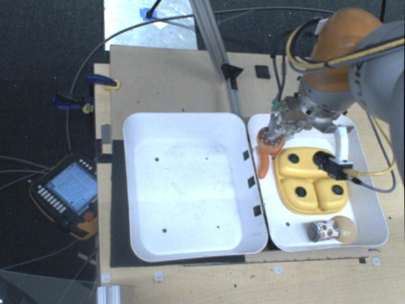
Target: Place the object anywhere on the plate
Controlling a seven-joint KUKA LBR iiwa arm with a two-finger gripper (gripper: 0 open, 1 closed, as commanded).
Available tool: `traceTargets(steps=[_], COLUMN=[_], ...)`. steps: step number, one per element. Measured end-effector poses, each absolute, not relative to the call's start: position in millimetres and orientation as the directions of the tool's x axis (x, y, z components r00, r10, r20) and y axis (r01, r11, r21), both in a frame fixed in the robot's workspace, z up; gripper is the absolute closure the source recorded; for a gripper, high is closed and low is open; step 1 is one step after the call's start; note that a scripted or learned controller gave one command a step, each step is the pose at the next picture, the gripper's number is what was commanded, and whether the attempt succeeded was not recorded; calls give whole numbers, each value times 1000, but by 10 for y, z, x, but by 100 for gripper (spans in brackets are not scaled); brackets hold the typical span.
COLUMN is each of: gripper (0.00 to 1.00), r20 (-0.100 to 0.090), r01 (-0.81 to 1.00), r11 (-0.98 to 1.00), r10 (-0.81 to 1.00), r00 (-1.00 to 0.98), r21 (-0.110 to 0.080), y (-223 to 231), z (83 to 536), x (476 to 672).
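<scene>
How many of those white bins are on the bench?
2. The left bin sits mid-bench; the right bin lies against it, holding a yellow plate, under the arm.

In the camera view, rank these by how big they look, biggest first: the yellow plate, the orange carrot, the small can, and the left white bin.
1. left white bin
2. yellow plate
3. orange carrot, partly hidden under the gripper
4. small can

Carrot and can look close in size, so their order is unsure.

A robot test bench in a lab

Left of the gripper (276, 133) sit two white bins (183, 189) on a brown board (164, 81); far to its left a handheld control pendant (66, 192) lies on dark carpet (44, 43) amid loose cables (19, 170), with clamps (95, 81) on the board's edge
</scene>
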State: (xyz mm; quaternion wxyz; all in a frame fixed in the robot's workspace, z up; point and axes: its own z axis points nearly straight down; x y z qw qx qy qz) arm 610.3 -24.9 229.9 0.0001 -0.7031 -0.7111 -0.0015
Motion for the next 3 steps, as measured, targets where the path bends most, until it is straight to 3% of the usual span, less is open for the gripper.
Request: traceTargets(steps=[2,3], gripper=[100,100], r20=[2,2], r01=[1000,1000], r11=[10,10], r10=[1000,1000], r00=[-10,-10], r21=[2,2], y=[789,1316], z=[2284,2346], x=[6259,6187])
